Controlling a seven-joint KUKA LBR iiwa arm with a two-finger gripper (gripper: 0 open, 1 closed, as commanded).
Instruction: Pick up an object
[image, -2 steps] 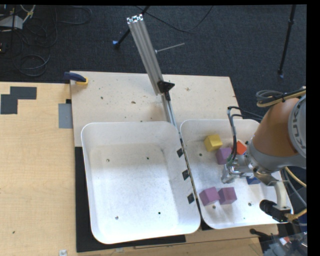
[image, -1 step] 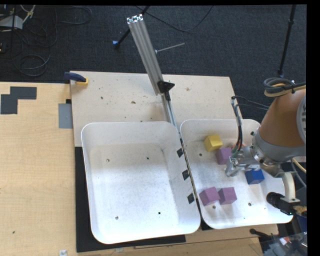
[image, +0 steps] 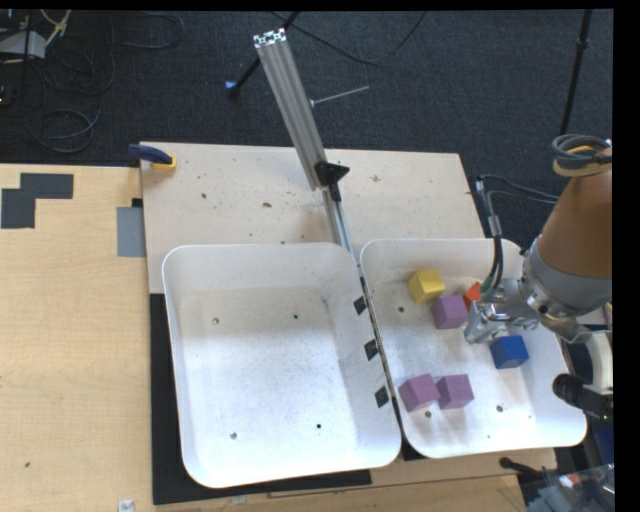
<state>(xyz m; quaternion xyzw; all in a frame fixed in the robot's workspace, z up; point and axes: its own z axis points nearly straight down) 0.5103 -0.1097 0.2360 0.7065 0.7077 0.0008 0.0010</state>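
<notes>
From above, the tool (image: 487, 325) hangs low in the right bin (image: 520, 435), a purple block (image: 449, 311) touching its left side and a blue block (image: 510, 351) just below-right; whether it is spread or pinching, I cannot tell. A yellow block (image: 426, 284) lies up-left, an orange piece (image: 473, 295) peeks beside the tool, and two purple cubes (image: 437, 391) sit nearer the front

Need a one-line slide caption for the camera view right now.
KUKA arm's pincer low in the right bin among a blue block, purple blocks and a yellow block.

High slanted view over both bins (image: 270, 262)
</notes>
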